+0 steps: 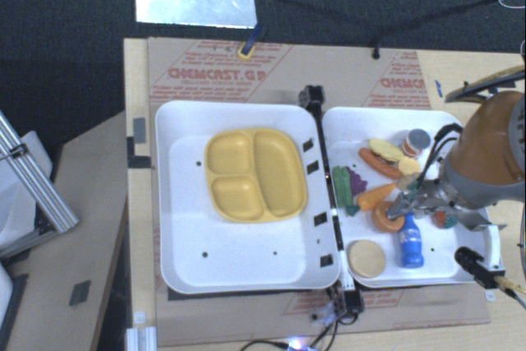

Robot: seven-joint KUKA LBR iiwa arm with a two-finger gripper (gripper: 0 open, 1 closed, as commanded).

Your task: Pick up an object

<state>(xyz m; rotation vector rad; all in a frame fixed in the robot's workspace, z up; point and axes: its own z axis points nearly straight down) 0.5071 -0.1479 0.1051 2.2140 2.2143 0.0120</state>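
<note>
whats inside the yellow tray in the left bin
All three compartments of the yellow tray show bare yellow plastic. It lies flat in the left bin, so the bin floor beneath it is covered.

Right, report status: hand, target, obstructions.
Hand low in right bin, over the orange ring. Nothing seen held. Blue bottle, carrot crowd it closely.
</note>
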